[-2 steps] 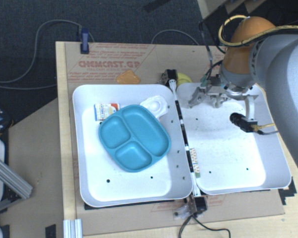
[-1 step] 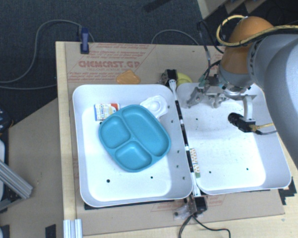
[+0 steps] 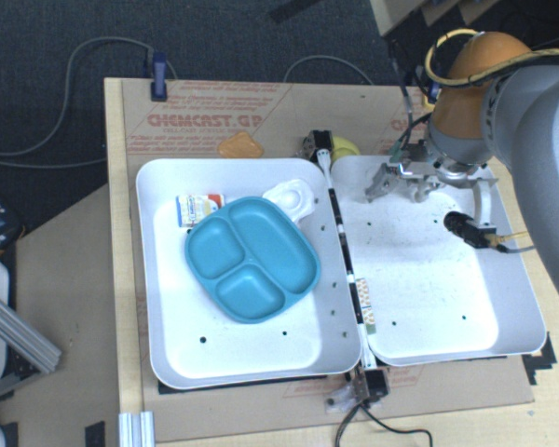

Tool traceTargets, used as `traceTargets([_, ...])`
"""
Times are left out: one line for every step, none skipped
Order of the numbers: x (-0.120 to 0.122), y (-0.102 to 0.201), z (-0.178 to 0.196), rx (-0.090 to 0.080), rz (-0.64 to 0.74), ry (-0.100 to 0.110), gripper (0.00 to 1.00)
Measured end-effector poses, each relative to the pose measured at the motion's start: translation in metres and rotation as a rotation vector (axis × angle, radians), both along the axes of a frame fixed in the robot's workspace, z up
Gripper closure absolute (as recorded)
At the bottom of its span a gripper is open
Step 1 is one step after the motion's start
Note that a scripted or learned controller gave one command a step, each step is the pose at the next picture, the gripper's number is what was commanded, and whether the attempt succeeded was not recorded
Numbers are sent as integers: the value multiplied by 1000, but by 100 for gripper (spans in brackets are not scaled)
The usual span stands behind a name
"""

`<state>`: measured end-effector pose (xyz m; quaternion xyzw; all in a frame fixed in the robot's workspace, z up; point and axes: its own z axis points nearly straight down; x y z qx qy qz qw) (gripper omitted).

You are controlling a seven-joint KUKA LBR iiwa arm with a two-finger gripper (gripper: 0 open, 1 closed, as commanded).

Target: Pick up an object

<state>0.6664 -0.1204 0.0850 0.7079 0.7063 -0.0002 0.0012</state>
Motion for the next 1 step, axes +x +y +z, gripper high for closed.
traceTargets([0,25,0,2,5,2,0])
